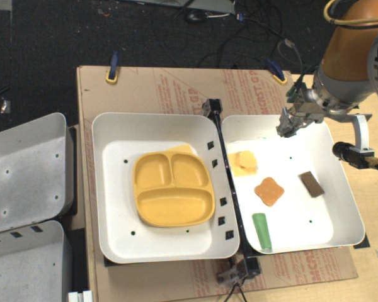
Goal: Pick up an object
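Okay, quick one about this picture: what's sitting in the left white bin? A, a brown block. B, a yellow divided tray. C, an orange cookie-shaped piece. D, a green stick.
B: the yellow divided tray lies in the left bin, while the green stick, brown block and orange piece all lie in the right bin.

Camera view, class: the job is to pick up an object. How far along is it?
Nothing looks picked up yet. In the right bin the yellow piece, orange piece, brown block and green stick all lie on the floor; the yellow tray sits in the left bin. In hand: the arm's hand hangs over the right bin's far edge. Left: descend, grasp, lift.
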Controlling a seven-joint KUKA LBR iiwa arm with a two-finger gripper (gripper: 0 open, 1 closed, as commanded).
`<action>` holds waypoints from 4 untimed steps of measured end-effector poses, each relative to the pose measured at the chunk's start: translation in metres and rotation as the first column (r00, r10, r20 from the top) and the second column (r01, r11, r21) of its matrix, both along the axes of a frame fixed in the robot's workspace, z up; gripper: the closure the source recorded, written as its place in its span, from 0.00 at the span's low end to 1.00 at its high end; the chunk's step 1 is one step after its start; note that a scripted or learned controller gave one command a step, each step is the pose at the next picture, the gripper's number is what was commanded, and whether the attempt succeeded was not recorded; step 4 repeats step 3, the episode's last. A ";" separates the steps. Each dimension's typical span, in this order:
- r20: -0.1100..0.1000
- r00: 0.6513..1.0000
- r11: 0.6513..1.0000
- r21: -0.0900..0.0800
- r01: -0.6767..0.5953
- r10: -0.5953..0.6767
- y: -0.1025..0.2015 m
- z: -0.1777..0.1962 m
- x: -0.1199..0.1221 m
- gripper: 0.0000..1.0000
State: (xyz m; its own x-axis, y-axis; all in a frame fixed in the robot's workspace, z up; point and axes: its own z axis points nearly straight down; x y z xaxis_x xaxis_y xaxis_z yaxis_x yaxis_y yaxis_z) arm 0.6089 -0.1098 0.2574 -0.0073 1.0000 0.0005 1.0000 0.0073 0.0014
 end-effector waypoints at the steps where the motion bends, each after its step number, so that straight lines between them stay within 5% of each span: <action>1: -0.001 1.000 1.000 0.000 0.000 0.000 0.048 0.003 0.005 1.00; 3: 0.001 1.000 1.000 0.000 0.000 0.000 0.159 -0.001 0.028 1.00; 4: 0.001 1.000 1.000 0.000 0.000 0.000 0.159 -0.001 0.028 1.00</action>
